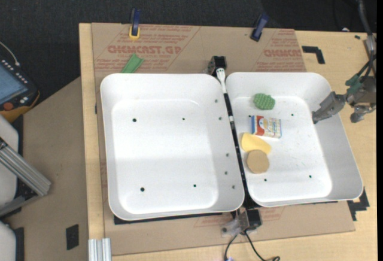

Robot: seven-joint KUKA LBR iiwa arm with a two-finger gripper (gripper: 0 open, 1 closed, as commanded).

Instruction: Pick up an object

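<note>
The right bin [335,164] holds a few small objects near its left wall. A green bumpy piece [263,100] lies farthest back. Below it sits a small red, white and blue packet [266,126], then a yellow wedge [255,142] touching a tan round disc [258,161]. My gripper [341,111] hangs over the right rim of this bin, well to the right of the objects. It is open, and nothing sits between its fingers [325,109].
The left bin [114,134] stands beside the right one, with a black divider strip [230,122] between them. Both rest on a cardboard sheet [179,44] held by two clamps [134,26]. A green tag [131,63] lies on the cardboard at back left.
</note>
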